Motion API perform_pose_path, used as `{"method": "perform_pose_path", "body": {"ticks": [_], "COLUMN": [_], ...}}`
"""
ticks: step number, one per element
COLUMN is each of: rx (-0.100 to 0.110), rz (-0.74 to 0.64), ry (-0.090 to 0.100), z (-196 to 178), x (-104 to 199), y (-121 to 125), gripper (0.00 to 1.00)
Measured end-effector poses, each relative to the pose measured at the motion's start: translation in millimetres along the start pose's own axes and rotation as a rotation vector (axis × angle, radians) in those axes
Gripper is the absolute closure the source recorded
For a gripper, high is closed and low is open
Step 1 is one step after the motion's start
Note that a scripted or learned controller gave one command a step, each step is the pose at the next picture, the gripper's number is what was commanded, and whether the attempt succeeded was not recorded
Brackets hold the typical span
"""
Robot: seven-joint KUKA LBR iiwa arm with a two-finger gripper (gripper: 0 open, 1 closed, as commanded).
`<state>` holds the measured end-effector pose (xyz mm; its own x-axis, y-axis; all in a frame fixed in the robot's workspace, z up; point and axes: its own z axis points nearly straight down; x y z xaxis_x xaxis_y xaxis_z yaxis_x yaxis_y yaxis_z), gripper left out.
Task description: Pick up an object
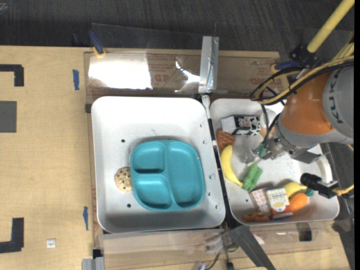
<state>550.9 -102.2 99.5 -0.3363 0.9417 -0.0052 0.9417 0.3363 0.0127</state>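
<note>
A tan counter (39, 167) carries two white bins; the right bin (329, 210) holds a banana (228, 165), green piece and cartons. The gripper (260, 151) hangs low beside the banana, mid-reach; its opening I cannot tell. Next: settle over one item squarely.

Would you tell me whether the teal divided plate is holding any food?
Empty: the teal divided plate shows three bare compartments; the cookie lies beside it.

A yellow banana (228, 165) lies lengthwise along the right bin's left wall. Just beside its lower end rests a tilted green piece (252, 176). Near the bin's front edge sit a small printed carton (271, 200), a yellow item (295, 189) and an orange carrot-like item (300, 202), clustered together.
</note>
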Motion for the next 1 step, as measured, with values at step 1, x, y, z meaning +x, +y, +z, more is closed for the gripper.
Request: {"method": "perform_pose_path", "body": {"ticks": [1], "rx": [0.006], "rz": [0.108], "ry": [0.003], "z": [-87.6], "x": [31.3], "y": [24.0], "gripper": [1.0]}}
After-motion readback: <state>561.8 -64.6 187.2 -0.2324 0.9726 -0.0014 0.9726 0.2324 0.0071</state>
